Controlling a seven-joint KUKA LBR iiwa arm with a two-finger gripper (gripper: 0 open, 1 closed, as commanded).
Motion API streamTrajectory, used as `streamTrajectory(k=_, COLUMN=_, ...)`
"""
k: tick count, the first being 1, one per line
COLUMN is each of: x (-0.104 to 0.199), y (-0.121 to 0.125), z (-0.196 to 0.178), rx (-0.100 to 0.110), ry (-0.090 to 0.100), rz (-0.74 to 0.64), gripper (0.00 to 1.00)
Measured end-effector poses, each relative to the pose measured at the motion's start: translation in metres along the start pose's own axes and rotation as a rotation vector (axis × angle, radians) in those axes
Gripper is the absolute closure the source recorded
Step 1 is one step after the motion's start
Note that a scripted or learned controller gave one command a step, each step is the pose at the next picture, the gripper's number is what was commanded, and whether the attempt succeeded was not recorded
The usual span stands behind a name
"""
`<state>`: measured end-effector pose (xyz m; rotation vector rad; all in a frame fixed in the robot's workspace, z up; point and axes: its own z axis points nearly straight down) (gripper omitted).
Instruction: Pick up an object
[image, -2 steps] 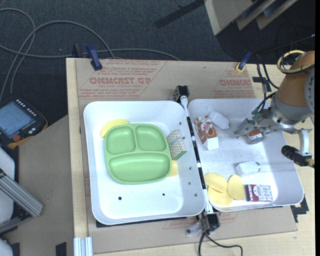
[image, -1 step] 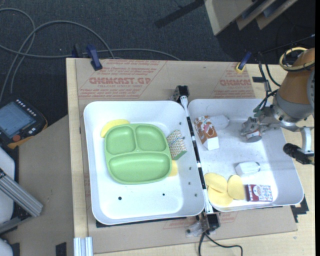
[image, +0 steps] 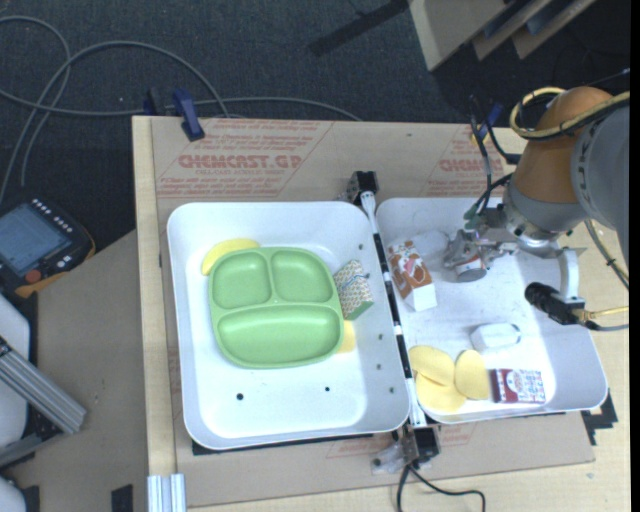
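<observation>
A brown bench board (image: 300, 150) printed with red lettering sits over dark carpet strewn with cables. The left white bin (image: 190, 300) holds a green divided plate (image: 275, 305), a yellow piece (image: 228, 250) at its upper left and a patterned packet (image: 353, 288) at its right. The right bin (image: 580, 370) holds an orange-and-white carton (image: 411, 275), a small white block (image: 495, 336), two yellow discs (image: 450, 377) and a maroon packet (image: 517, 386). The gripper (image: 470, 252) hangs low over this bin's upper part, just right of the carton; whether its jaws are spread or pressed together cannot be told.
</observation>
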<state>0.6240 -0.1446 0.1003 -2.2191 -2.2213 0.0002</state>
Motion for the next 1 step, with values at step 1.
streamTrajectory(k=1, x=0.0674, y=-0.0283, z=-0.0993, rx=-0.003, ry=-0.001, rz=-0.001, gripper=1.00)
